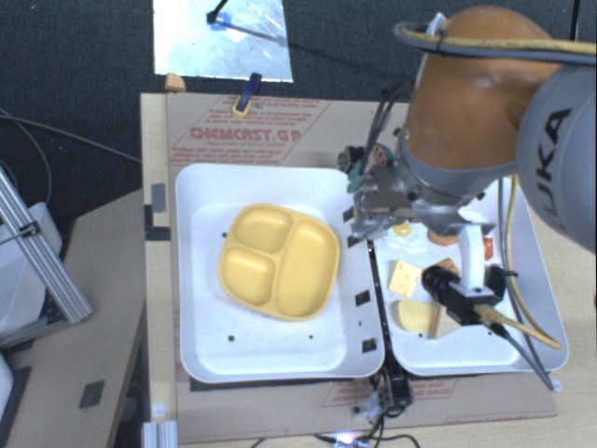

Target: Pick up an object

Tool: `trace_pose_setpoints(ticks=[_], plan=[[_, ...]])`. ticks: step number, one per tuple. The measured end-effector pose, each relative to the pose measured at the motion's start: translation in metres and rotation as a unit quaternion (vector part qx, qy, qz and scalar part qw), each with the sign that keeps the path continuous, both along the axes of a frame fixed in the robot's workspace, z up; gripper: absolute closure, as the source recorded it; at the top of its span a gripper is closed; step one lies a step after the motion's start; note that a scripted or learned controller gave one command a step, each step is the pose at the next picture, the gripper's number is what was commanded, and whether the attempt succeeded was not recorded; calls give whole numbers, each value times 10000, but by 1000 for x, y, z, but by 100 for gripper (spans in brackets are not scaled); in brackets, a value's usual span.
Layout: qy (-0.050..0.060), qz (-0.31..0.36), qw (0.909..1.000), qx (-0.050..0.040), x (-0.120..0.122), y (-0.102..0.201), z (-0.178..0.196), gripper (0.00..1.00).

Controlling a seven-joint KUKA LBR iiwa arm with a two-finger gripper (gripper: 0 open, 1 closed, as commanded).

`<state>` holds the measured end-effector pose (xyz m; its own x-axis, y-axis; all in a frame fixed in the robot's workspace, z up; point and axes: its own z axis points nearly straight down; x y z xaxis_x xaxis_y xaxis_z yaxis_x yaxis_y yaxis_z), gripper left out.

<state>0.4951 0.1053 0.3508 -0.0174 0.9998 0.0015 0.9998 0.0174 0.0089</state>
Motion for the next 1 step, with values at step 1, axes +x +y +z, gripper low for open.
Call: trace_pose_setpoints(ticks=[1], plan=[[-7, 28, 10000, 0, 1, 0, 10, 100]])
